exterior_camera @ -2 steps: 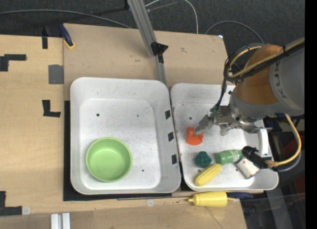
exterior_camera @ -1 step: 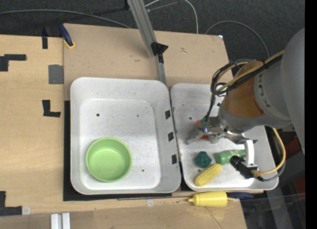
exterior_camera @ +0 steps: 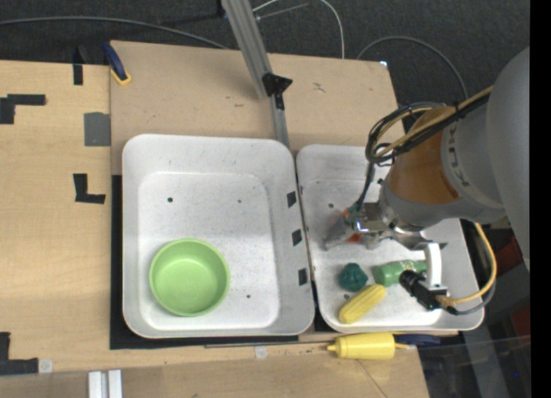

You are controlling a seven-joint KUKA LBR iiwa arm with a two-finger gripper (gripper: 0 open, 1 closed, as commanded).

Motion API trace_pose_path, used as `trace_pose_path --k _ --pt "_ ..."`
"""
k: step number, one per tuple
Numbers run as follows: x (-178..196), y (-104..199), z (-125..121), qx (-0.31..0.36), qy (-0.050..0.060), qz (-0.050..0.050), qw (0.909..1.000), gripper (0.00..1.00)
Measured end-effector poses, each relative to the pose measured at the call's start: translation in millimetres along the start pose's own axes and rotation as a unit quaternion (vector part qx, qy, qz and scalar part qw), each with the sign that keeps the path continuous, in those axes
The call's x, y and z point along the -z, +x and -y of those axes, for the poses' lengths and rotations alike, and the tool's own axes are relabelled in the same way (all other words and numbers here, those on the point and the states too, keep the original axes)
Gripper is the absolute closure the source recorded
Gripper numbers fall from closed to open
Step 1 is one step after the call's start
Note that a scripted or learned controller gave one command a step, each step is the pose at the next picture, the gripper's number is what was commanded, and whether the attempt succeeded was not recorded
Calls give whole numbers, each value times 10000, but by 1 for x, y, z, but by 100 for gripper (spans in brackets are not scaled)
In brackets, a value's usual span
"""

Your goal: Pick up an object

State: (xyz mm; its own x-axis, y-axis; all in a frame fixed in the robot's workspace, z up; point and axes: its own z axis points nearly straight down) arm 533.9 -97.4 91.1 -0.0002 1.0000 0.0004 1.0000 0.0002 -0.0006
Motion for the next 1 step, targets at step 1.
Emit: trace_pose_path --k 1 --pt "10 1 0 5 3 -4 10000 100"
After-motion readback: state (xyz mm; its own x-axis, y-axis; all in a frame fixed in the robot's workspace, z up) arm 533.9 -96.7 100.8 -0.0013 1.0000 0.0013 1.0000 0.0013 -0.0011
